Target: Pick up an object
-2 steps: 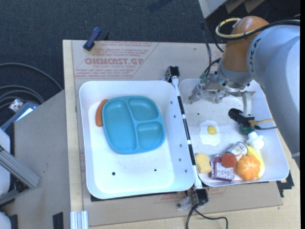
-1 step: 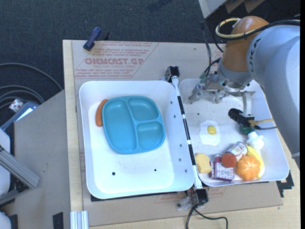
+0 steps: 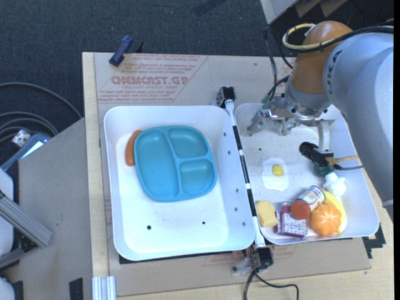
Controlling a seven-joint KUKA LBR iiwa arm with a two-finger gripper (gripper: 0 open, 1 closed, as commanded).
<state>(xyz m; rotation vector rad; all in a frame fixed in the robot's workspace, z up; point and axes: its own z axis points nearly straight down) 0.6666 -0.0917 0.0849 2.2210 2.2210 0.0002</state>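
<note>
gripper (image 3: 272,125): hung low over the far end of the right bin (image 3: 292,147), above bare floor; nothing is seen caught in it
claw state: cannot be told, released or clenched; the tips are too small and blurred
why there: a descent onto empty floor is judged likely; no item lies under it, so a miss is probable unless the arm is shifted toward the pile
task thing: none lifted; fried egg toy (image 3: 275,174) is the nearest candidate, flat on the floor mid-bin, well apart from the claw
right bin contents: clustered at the near end; yellow block (image 3: 267,213) just beside dark red packet (image 3: 291,225); red-and-white can (image 3: 310,197) leaned on orange fruit (image 3: 326,220); white lump (image 3: 335,183) by the right wall
why clustered: items are packed touching, so a clean grasp there is judged harder than on the lone egg
left bin (image 3: 116,186): blue divided tray (image 3: 175,163) laid flat, compartments empty; orange stick (image 3: 130,149) tucked at its left edge, partly hidden
</note>
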